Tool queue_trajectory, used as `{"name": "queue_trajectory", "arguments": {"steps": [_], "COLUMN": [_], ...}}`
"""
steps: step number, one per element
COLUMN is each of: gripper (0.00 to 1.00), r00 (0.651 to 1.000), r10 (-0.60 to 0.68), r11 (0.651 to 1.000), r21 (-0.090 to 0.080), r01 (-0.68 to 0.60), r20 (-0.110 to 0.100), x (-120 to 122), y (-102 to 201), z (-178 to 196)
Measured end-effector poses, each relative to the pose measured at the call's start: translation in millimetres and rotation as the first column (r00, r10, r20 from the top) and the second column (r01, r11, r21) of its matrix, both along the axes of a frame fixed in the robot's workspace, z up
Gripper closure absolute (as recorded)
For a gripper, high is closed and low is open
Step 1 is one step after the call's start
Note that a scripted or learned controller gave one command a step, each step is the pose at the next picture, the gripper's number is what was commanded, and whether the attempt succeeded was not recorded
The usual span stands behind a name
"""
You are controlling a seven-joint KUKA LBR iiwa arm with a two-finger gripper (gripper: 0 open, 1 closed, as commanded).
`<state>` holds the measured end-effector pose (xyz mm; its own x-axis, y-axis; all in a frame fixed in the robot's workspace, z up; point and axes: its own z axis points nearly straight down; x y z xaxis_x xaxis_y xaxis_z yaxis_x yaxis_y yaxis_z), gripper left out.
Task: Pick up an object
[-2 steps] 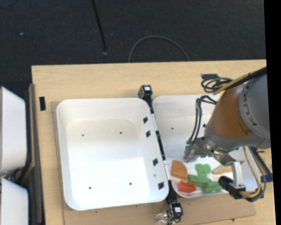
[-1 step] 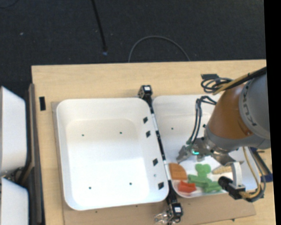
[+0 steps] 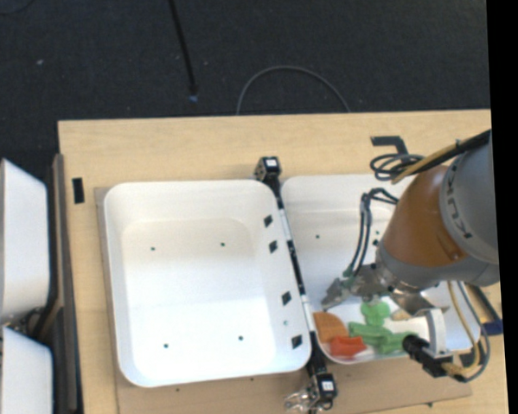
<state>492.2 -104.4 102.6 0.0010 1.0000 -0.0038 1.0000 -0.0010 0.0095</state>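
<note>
My gripper is low over the near end of the right bin, under the arm's orange wrist band. Just below it lies a small heap of objects. A green piece sits directly beneath the gripper and reaches toward the bin's front wall. An orange block lies to its left, by the divider between the bins. A red object rests in front of the orange block. The wrist hides whatever lies under it in the bin.
The left bin stands beside the right one, joined by black clips along the shared edge. Cables loop off the arm at the right bin's far right corner. White boxes stand at the far left of the bench.
</note>
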Motion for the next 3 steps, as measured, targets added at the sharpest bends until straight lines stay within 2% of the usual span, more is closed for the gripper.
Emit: {"name": "queue_trajectory", "arguments": {"steps": [1,2,3], "gripper": [0.0,0.0,0.0], "r00": [1.0,1.0,1.0], "r10": [-0.002,0.0,-0.003], "r11": [1.0,1.0,1.0], "r21": [-0.002,-0.001,0.003], "r01": [0.002,0.0,0.003], "r20": [0.002,-0.005,-0.003], "x": [-1,-2,-1], "y": [-52,-34,-34], "z": [98,-4,0]}}
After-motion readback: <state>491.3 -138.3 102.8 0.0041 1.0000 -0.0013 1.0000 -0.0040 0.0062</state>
